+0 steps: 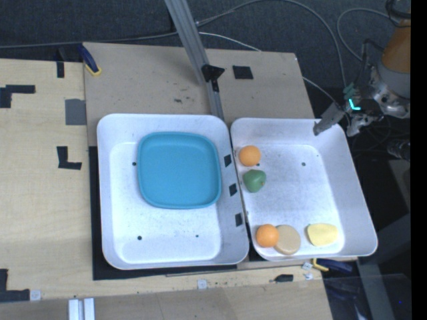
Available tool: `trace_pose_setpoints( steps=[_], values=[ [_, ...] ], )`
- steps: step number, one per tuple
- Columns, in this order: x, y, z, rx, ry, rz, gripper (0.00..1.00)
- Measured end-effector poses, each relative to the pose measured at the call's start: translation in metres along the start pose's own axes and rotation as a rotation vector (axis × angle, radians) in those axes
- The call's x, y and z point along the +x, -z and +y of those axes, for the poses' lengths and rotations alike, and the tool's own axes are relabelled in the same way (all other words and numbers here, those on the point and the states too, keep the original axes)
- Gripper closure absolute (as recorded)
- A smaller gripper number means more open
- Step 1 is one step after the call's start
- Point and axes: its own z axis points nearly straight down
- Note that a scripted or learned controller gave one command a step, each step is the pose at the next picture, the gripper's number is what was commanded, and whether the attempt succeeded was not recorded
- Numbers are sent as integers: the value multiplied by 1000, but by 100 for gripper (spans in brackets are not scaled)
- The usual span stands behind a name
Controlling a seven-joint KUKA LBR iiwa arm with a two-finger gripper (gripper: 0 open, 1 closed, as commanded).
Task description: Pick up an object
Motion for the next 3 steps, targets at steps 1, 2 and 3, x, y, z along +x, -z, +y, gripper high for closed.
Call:
trace_pose_setpoints(
  steps=[1,2,3],
  values=[
    [0,0,0,0,0,0,0],
    [-5,-44,0,4,-1,0,0],
    [-5,-89,-7,4,0,1,0]
  ],
)
